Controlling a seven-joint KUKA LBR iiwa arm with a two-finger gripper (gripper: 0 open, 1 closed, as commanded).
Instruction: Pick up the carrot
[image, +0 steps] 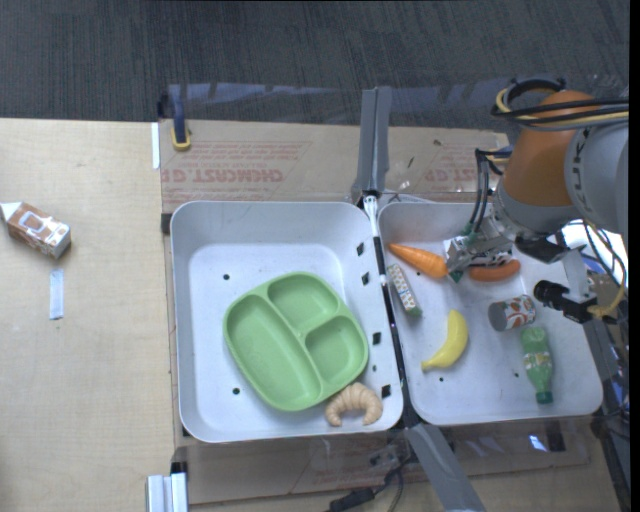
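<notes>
Can't tell if fingers are apart or closed; gripper (468, 256) sits low in right bin (580, 400), just beside carrot's (418, 260) thick end. Carrot lies on bin floor nr left wall, w/ an orange-red item (494, 270) under the gripper. Banana (447, 342), can (512, 313), green bottle (537, 365) nearby. Left bin (200, 250) holds green plate (294, 341) & croissant (354, 404)
</notes>
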